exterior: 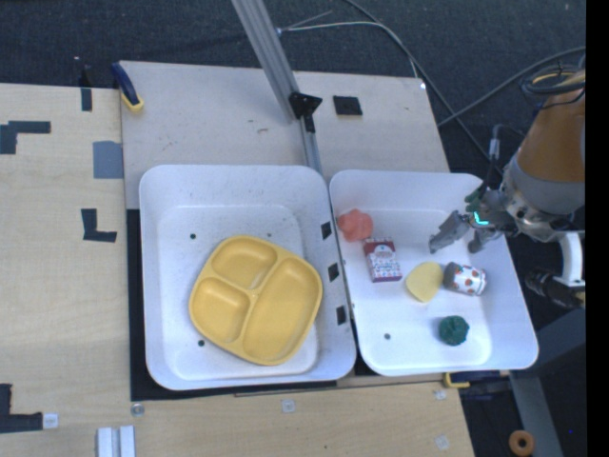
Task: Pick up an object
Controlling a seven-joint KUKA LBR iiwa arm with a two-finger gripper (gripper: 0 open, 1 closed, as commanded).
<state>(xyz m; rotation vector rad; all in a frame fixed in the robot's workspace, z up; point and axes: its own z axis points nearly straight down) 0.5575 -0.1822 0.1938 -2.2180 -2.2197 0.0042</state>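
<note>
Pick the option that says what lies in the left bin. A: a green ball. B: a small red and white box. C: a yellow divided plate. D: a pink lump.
C: the yellow divided plate lies alone on the floor of the left bin, while the small items sit in the right bin.
</note>
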